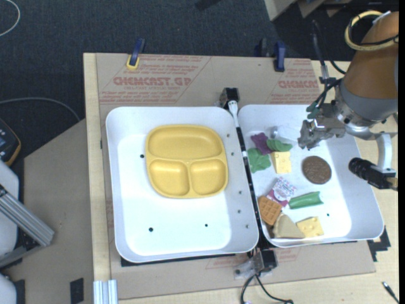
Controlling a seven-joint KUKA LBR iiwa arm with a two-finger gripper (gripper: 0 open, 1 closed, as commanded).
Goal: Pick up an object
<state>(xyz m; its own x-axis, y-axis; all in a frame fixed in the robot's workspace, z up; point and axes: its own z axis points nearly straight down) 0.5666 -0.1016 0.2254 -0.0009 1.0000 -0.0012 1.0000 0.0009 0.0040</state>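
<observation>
The right bin (354,223) holds several small toy foods: a brown round cookie (316,169), a yellow cheese square (282,163), green leafy pieces (259,161), a purple piece (259,140), a green bean pod (306,200), a pink wrapped candy (282,189), a waffle (269,209) and cheese wedges (309,226). My gripper (307,139) hangs over the bin's upper middle, just above and left of the cookie. Nothing shows between its fingers.
The left bin (126,189) carries a yellow three-compartment plate (186,159). Clamps sit at the bench's far edge, a yellow one (133,59) and a blue one (279,56). A black clip (229,97) joins the bins at the top. The arm's body (373,75) looms over the right bin's far corner.
</observation>
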